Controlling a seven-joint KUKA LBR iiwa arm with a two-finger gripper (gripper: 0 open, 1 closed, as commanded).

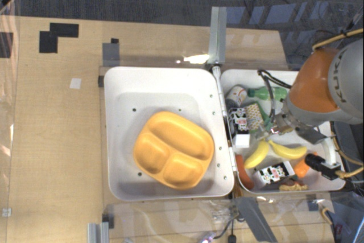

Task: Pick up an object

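On your left, the left bin [114, 122] holds a yellow divided plate [173, 149], lying flat a little toward five o'clock of the bin's middle. Move right across the divider and you reach the right bin [335, 184], crowded with small things. At its eleven o'clock lies a green bottle [267, 93]; below that a small printed box [242, 119]. Toward six o'clock you'll find two bananas [272, 151] lying end to end, a second printed box [272, 173] just under them, and an orange piece [301, 168] at its three o'clock. The gripper [273, 127] hangs just above the bananas, at about the bin's centre; you cannot tell how its grip is set. The grey arm [318, 88] comes in from three o'clock.
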